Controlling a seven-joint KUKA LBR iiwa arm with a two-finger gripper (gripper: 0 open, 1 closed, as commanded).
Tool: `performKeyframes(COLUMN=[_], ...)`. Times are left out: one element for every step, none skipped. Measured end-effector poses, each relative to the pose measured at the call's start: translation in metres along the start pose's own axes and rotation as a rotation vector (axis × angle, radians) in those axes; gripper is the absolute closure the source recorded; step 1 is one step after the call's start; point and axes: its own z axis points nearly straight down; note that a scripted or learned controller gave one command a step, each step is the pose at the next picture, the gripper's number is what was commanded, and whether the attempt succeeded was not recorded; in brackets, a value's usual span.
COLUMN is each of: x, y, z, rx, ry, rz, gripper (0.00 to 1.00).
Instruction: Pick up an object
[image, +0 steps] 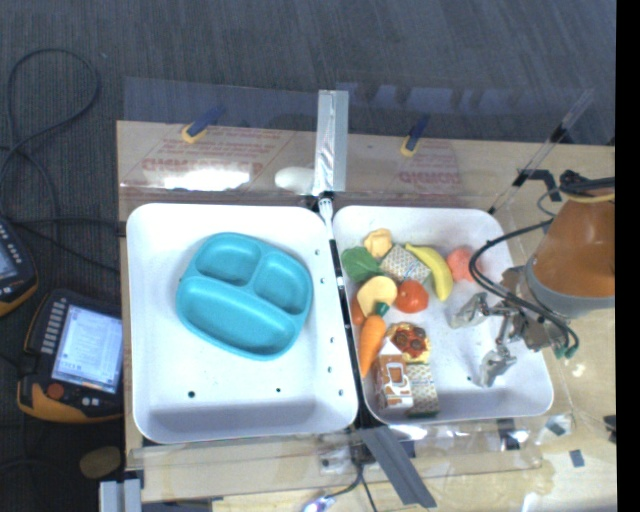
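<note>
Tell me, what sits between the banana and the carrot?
In the camera view, a red tomato lies between the banana and the carrot.

Dark grey carpet (200, 40) covers the floor, with black cables (50, 90) trailing at left. The light wooden surface (250, 150) shows glare near its far edge.

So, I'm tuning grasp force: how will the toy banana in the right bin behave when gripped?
The banana looks like smooth, glossy plastic, so probably light, stiff and a bit slippery. Its curved shape may make it pivot or slide against the tomato if pushed.
</note>
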Motion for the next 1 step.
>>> performKeyframes(x=[0.0], y=[0.0], z=[0.0], rx=[0.0], ry=[0.0], rz=[0.0], gripper=[0.0])
